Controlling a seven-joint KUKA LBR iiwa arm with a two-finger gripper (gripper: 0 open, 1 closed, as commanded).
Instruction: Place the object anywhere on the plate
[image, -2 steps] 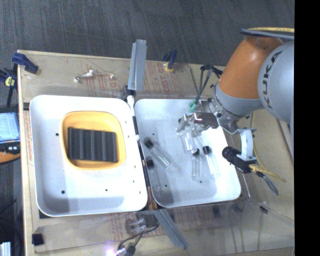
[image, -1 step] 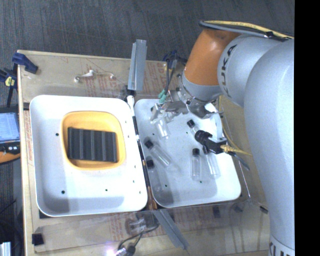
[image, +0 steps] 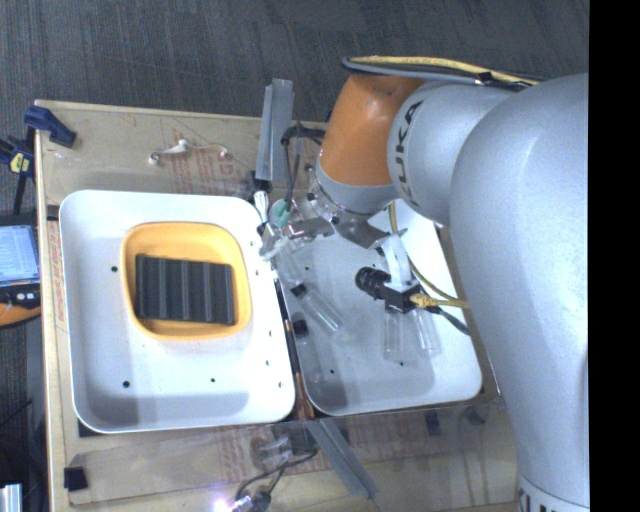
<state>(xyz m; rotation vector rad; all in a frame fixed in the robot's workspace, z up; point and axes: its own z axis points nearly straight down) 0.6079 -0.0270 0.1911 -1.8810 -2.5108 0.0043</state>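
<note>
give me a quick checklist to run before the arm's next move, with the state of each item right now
1. Plate in place: ok, the yellow plate sits in the left bin with a dark ribbed insert on it.
2. Object located: cannot tell; clear, tube-like items lie in the right bin, but which is the target is unclear.
3. Pincer position: ok, at the upper left corner of the right bin, near the divide between bins.
4. Object held in pincer: cannot tell, nothing is plainly seen between its tips.
5. Path to plate: ok, nothing tall stands between pincer and plate.
6. Cable over right bin: not ok, it could snag.
</note>
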